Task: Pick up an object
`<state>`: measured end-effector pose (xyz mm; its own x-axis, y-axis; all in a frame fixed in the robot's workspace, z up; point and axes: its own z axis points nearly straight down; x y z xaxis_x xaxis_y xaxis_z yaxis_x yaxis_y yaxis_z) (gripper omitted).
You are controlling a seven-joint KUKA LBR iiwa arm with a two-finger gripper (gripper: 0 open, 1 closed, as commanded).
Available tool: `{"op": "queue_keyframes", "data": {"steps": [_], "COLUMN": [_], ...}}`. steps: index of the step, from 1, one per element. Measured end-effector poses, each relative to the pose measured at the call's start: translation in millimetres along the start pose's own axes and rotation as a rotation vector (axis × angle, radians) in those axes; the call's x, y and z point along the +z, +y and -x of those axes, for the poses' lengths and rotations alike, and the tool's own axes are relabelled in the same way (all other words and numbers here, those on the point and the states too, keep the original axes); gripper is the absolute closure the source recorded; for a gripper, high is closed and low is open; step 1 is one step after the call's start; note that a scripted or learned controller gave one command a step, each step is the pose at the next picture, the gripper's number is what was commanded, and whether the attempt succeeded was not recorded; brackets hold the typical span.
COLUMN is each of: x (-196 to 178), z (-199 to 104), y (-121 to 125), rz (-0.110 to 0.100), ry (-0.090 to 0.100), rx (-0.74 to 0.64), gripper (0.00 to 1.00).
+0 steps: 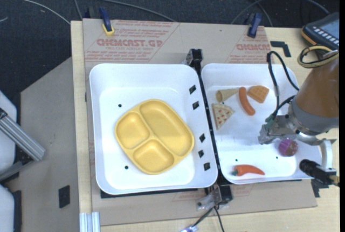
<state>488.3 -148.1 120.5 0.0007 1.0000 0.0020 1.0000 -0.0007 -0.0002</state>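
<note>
Camera view is showing the claw hanging low in the right bin, and I cannot tell how it is set. A purple toy is lying just beside it. A red pepper is sitting near the front wall.

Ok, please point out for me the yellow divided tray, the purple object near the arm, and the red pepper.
yellow divided tray (154, 135): camera view, on the ridge where its compartments meet.
purple object (287, 146): camera view, on its round middle.
red pepper (249, 170): camera view, on the middle of its red body.
</note>
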Motion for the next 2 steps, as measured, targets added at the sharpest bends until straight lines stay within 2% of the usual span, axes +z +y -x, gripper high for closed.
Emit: {"op": "queue_keyframes", "data": {"steps": [2], "x": [-90.2], "z": [-0.4], "y": [-9.1], "rz": [0.006], "ry": [-0.003], "rx": [-0.002], "gripper": [1.0]}}
